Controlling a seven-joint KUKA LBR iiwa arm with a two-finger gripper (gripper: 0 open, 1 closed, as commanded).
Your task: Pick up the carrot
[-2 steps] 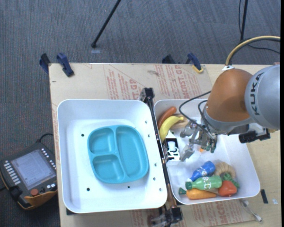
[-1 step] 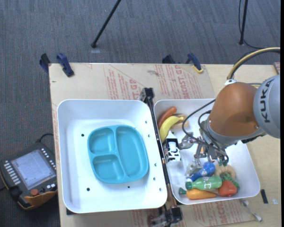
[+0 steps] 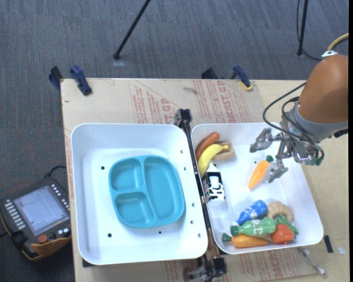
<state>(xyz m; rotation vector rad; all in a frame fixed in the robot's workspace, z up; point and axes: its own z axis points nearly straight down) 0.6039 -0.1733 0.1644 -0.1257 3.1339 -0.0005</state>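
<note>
A single fixed camera hangs high above the counter (image 3: pixel 135 98) and looks down at a slant, far enough off to take in both white bins, the left bin (image 3: pixel 82 157) and the right bin (image 3: pixel 306 198), plus dark carpet (image 3: pixel 47 28) beyond the far edge. The arm (image 3: pixel 323 96) enters from the view's right side.

- White bins (image 3: pixel 82 157): two, side by side.
- Blue divided plate (image 3: pixel 146 190): one.
- Carrot (image 3: pixel 259 174): one.
- Banana (image 3: pixel 209 154): one.
- Toy bottles (image 3: pixel 252 211): two, blue and green.
- Bench clamps (image 3: pixel 80 80): at least four.
</note>
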